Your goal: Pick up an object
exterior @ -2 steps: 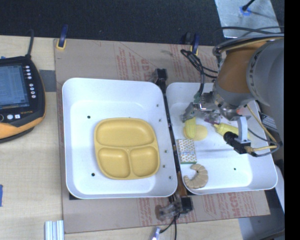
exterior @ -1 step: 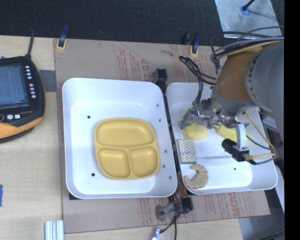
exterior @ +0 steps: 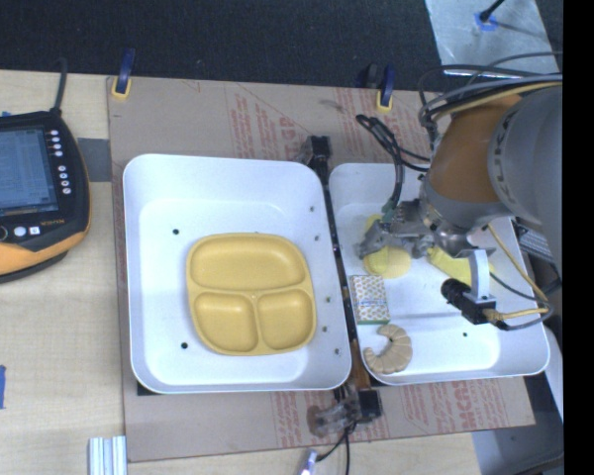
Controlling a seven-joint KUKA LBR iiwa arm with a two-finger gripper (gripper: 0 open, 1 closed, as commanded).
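The right bin (exterior: 495, 356) holds several small objects. A round pale yellow piece (exterior: 388, 262) lies near its middle, and my gripper (exterior: 394, 233) hangs directly over its far edge, low in the bin. The wrist partly covers another yellow piece (exterior: 448, 262) to the right. A small green-and-white patterned box (exterior: 369, 298) lies by the bin's left wall. A tan croissant-shaped piece (exterior: 389, 349) rests at the front left corner. I see nothing lifted off the bin floor.
The left bin (exterior: 158, 206) holds a yellow divided plate (exterior: 249, 292). A tablet-like pendant (exterior: 25, 191) sits on the bench at far left. The arm's grey body and orange band (exterior: 475, 156) cover the right bin's back right, with cables and a black fitting (exterior: 467, 301) trailing.
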